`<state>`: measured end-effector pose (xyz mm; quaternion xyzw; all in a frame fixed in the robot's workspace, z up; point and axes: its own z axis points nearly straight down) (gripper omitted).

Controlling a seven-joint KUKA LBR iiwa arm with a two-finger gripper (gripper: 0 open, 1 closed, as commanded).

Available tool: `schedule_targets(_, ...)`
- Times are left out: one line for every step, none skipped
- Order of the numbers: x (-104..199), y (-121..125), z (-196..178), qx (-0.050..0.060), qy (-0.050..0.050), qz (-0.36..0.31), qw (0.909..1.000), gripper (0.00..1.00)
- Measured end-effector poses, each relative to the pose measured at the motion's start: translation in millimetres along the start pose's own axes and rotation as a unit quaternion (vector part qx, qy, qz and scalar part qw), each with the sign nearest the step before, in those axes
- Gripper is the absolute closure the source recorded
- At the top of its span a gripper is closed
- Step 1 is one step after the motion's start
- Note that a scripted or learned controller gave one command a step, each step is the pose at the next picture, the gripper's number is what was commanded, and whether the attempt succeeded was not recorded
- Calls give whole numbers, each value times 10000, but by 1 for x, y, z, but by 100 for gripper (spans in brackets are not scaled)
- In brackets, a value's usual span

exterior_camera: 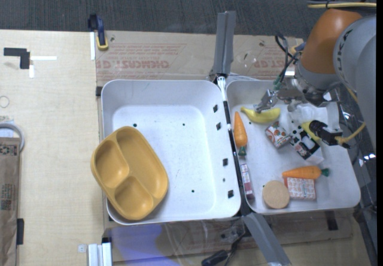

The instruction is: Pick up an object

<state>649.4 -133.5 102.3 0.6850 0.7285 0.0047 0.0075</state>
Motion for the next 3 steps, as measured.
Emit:
schedule_targets(33,12,9,76,17,-129,9999,0)
schedule_targets(33,13,-1,72,10,-133,9999,100)
schedule_targets(78,16,-93,87,20,-316,9995,100)
